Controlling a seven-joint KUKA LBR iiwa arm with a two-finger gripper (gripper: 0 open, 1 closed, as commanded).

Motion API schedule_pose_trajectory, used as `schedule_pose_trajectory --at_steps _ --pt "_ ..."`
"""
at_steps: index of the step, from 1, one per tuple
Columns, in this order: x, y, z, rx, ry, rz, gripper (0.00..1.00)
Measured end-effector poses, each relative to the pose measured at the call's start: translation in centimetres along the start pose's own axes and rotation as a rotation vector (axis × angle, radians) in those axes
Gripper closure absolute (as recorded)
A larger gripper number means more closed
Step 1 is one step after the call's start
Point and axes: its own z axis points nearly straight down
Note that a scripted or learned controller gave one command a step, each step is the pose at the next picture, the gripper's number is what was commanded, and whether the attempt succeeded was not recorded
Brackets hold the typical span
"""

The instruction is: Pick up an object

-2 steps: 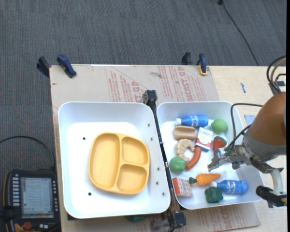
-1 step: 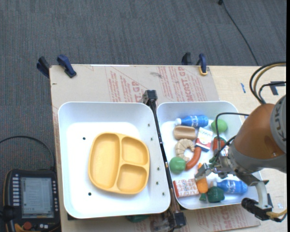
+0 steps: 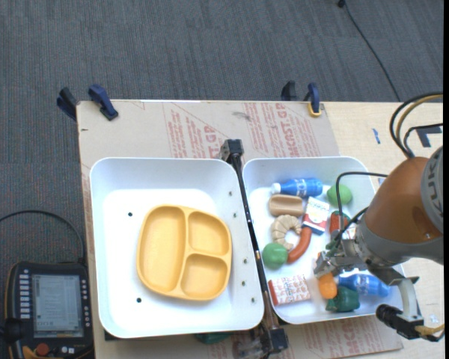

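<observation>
The right bin (image 3: 263,172) holds several toy foods: a blue bottle (image 3: 299,187), a light green ball (image 3: 341,194), a hot dog bun (image 3: 286,205), a tan shrimp-like piece (image 3: 286,229), a red sausage (image 3: 300,244), a small red-and-white box (image 3: 315,218), a green ball (image 3: 274,255), a red-and-white carton (image 3: 290,289), an orange piece (image 3: 328,288), a dark green piece (image 3: 346,299) and a second blue bottle (image 3: 365,283). My gripper (image 3: 331,264) hangs low over the bin's lower right part, just above the orange piece and beside the second bottle. The wrist hides what lies under it.
The left bin (image 3: 112,178) holds a yellow divided plate (image 3: 185,251). A black clamp (image 3: 233,149) sits between the bins at the back. Blue and black clamps (image 3: 102,101) grip the cardboard board's far edge. A teach pendant (image 3: 51,301) lies at the lower left, off the bench.
</observation>
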Motion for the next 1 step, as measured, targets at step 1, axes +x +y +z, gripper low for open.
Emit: schedule_pose_trajectory --at_steps 1 --pt "7.02 -0.02 -8.48 -0.004 -0.003 -0.007 1.0"
